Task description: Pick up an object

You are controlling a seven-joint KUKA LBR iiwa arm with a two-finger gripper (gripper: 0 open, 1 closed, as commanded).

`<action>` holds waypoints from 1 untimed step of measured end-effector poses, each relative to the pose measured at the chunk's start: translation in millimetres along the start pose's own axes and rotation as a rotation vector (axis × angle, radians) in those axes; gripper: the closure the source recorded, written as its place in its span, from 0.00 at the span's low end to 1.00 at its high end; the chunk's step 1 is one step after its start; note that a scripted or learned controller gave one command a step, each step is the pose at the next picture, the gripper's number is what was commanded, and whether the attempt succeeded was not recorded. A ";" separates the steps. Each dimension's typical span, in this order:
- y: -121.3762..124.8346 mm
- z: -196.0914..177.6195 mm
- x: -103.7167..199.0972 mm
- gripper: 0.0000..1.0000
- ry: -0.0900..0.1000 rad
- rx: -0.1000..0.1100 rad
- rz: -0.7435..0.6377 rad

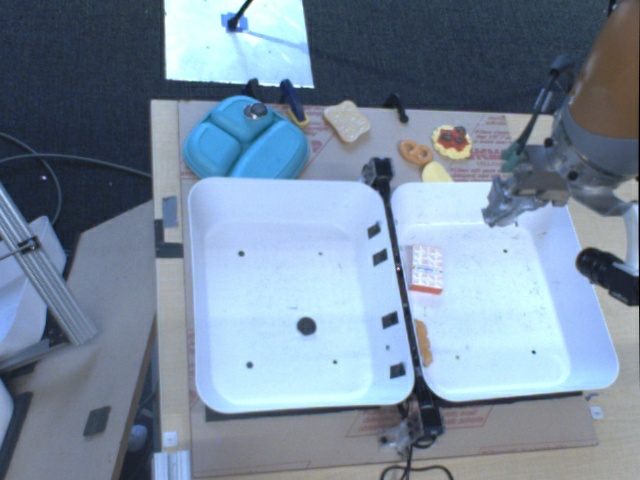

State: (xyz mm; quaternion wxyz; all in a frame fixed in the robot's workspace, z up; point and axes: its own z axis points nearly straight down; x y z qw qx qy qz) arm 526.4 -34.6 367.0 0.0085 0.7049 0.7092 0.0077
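Note:
In the right bin (560,363) a small white and red box (427,269) lies near the left wall. An orange stick-shaped piece (423,342) rests lower down by the same wall. My gripper (497,214) hangs over the bin's far right part, well to the right of the box and apart from it. Nothing shows between its fingers. The left bin (230,368) holds a small dark round object (306,325).
Behind the bins lie a blue lidded container (246,140), a slice of toast (347,122), a pretzel (414,151), a small pizza-like toy (452,141) and a yellow piece (436,173). A black divider strip (392,268) runs between the bins. A black cylinder (606,271) juts in at right.

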 end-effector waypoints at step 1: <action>31.8 109.0 38.0 1.00 0.002 0.027 -0.001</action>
